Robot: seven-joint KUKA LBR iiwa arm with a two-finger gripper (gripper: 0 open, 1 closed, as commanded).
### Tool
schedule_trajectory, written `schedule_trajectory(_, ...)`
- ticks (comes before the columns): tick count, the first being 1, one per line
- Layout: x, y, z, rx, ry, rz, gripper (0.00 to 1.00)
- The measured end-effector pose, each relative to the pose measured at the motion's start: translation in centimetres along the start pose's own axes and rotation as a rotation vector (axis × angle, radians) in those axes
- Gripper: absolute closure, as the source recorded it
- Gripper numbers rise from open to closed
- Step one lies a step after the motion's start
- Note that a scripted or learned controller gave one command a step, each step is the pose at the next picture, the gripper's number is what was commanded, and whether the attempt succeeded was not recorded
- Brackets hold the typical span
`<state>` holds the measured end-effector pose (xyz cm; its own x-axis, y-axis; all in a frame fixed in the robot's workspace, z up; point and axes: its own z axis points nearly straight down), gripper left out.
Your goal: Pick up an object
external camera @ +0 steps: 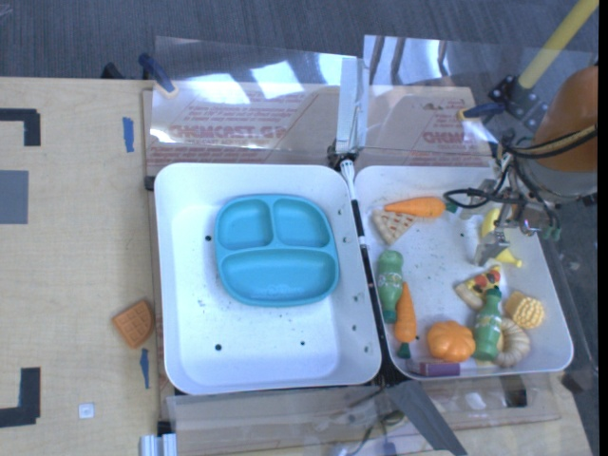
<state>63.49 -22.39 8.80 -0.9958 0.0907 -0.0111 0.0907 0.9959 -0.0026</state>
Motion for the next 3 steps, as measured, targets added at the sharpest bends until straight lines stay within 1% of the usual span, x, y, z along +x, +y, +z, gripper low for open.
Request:
schedule_trajectory(1,-0.4,0.0,-1.5,0.003,-0.015,0.000,1.00)
schedule_trajectory(2,-0.4,0.0,-1.4,0.003,-0.013,0.000,0.00)
schedule_trajectory(3,-0.4,0.0,0.0,-0.001,0.000,0.004,0.00)
